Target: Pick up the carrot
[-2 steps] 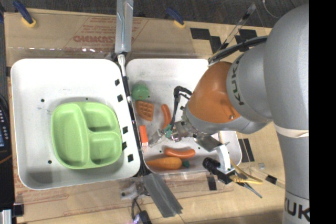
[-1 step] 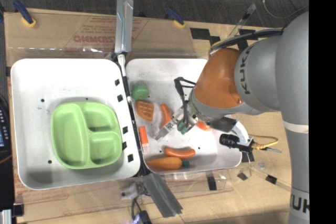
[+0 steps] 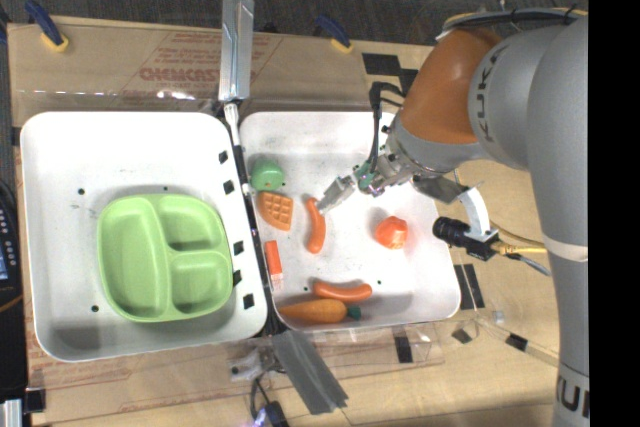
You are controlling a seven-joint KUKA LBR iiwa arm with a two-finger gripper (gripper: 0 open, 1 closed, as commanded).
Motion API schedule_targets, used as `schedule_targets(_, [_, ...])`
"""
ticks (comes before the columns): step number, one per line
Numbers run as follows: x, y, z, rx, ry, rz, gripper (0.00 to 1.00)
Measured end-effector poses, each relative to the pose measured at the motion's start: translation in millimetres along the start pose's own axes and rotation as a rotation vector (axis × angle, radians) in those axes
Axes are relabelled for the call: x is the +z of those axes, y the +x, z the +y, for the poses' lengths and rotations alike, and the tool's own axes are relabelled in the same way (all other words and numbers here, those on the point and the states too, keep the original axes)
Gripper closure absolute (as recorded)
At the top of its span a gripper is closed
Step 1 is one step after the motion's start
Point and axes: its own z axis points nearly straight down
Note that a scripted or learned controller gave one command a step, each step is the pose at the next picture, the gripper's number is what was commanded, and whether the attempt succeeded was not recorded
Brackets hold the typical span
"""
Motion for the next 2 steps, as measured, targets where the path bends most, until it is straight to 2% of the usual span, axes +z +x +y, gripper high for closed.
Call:
schedule_targets(1, [67, 40, -7, 0.045, 0.001, 0.0, 0.0])
schedule_targets(2, [-56, -15, 64, 0.156, -0.003, -0.001, 0.0])
